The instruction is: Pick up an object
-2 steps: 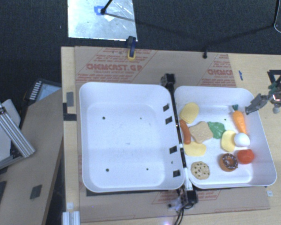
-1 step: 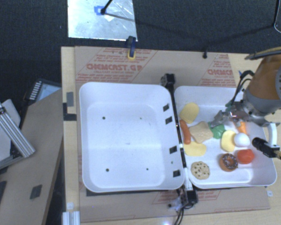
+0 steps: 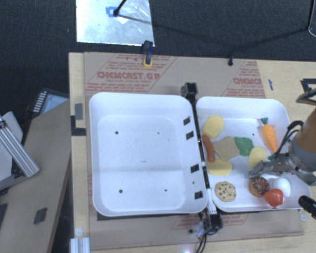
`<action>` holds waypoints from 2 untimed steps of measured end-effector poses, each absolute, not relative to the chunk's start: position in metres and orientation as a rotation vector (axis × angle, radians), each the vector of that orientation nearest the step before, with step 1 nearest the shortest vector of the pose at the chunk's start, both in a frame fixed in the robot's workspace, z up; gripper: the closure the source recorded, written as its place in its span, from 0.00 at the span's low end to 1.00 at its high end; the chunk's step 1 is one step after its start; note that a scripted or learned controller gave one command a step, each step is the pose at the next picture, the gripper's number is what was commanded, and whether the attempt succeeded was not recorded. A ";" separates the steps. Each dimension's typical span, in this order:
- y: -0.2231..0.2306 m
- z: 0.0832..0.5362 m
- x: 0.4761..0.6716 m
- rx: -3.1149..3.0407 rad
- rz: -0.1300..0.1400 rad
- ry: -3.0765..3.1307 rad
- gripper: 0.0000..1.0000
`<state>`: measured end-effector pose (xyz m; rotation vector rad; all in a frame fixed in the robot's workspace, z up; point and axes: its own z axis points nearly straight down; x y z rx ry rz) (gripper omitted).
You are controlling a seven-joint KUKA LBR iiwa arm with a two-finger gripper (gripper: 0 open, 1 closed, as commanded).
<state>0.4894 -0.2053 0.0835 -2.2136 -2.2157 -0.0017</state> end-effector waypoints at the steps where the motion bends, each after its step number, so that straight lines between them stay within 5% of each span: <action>1: -0.205 0.095 0.494 -2.219 -0.006 -2.226 1.00; 2: -0.007 0.188 0.539 -2.198 -0.021 -2.247 1.00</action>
